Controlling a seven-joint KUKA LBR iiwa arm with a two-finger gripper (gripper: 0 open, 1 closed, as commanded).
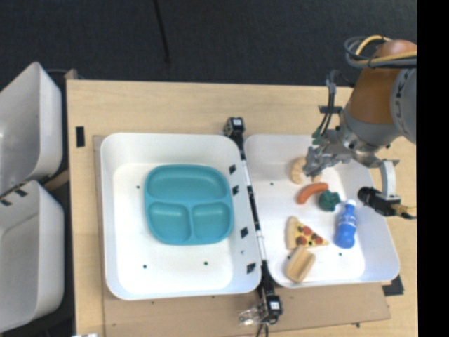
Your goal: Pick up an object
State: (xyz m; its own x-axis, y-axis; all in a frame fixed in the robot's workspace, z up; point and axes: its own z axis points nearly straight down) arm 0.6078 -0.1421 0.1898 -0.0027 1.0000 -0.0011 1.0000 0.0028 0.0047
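The right bin (372, 262) holds several toy foods. A tan round piece (299, 168) lies near its upper middle, with an orange-red sausage (311, 192) just below it. Right of the sausage sit a dark green lump (328, 201) and a blue bottle (345, 225). Lower down lie a pizza slice (303, 234) and a tan bread piece (299, 264). My gripper (313, 164) hangs low over the upper part of this bin, right beside the tan round piece and above the sausage. Its tips are dark and small against the bin.
The left bin (126, 258) holds a teal divided plate (188, 203). A ridge with black clips (247, 188) separates the two bins. The grey arm with its orange band (375, 97) comes in from the upper right. White shapes (24, 188) stand past the bench's left edge.
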